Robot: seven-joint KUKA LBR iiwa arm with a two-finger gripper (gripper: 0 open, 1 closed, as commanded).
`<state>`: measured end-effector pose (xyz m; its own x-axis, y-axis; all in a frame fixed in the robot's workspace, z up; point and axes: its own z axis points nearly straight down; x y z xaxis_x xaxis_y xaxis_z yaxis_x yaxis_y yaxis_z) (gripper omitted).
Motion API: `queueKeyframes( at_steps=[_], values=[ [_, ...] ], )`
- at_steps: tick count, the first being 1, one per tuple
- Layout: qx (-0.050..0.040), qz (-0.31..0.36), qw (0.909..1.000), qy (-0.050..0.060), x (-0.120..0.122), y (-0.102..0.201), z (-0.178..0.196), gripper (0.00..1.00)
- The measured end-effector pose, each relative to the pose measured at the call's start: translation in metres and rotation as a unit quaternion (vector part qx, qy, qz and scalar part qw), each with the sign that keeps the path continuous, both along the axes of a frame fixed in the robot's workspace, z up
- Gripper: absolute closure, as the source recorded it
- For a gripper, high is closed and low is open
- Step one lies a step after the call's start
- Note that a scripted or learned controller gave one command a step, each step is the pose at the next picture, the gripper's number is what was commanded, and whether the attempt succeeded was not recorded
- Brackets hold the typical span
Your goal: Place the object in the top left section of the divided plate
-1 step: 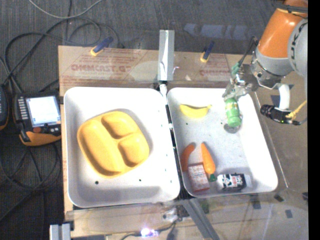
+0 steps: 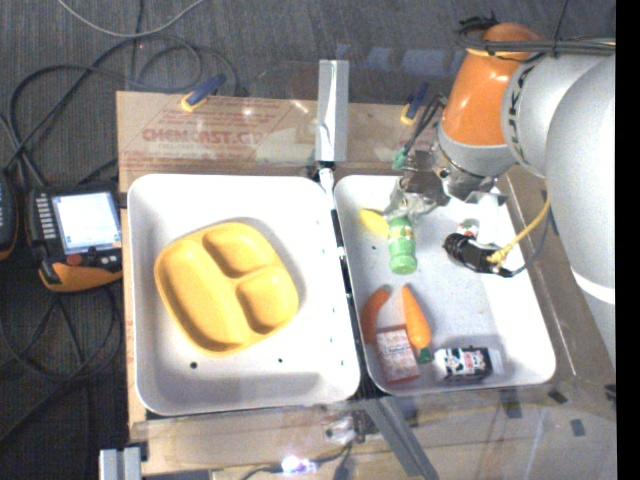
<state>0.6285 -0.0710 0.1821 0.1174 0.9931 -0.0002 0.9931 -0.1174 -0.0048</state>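
Observation:
A yellow divided plate lies in the left bin, with three sections and nothing in them. My gripper hangs low over the far end of the right bin. Just under it lies a small green bottle, whose top end reaches up to the gripper. A small yellow object sits just to the left of the gripper, by the bin's left wall. Whether anything is held cannot be made out from above.
Nearer the front of the right bin lie an orange carrot, a red-orange pepper-like piece, a red packet and a black-and-white object. A metal post stands behind the gap between the bins.

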Motion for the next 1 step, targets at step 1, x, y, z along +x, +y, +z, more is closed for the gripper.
queueKeyframes(
  at_steps=[1],
  values=[
    [-0.0008, 0.061, 0.9982, -0.001, 0.0261, 0.0688, 0.0006, 1.0]
  ],
)
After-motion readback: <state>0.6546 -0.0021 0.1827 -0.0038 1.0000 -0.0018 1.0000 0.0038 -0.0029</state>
